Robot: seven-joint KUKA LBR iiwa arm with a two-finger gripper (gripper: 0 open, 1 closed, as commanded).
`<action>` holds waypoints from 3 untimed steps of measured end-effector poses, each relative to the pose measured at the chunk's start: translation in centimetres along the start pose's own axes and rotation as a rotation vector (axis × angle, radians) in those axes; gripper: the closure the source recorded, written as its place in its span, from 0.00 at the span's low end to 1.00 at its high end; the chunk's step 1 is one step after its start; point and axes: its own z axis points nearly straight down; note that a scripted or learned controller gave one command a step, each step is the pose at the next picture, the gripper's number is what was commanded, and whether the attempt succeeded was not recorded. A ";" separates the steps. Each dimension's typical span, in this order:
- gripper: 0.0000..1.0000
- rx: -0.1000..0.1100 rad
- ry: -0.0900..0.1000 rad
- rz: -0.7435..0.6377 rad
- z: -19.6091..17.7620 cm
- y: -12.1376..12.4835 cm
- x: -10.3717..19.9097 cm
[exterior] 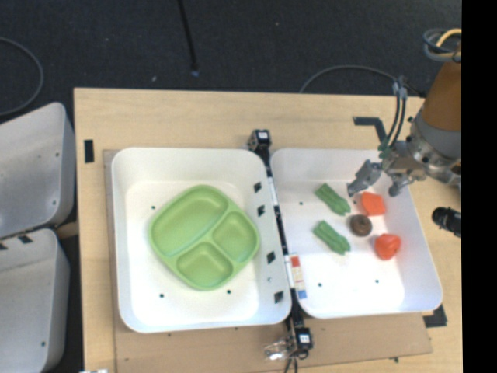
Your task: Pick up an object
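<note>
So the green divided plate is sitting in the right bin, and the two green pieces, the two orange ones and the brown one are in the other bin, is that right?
Not quite. The camera view shows the green divided plate in the left bin, not the right. The two green pieces, the two orange ones and the brown one are in the right bin.

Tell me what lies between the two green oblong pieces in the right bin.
In the camera view, bare white bin floor separates the upper green oblong piece from the lower green oblong piece; the small brown round object sits off to their right.

Divided plate (203, 236) in left bin (124, 200); small objects (359, 224) in right bin (411, 286)
</note>
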 end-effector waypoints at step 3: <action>0.00 -0.009 -0.003 0.001 8.8 0.8 -1.0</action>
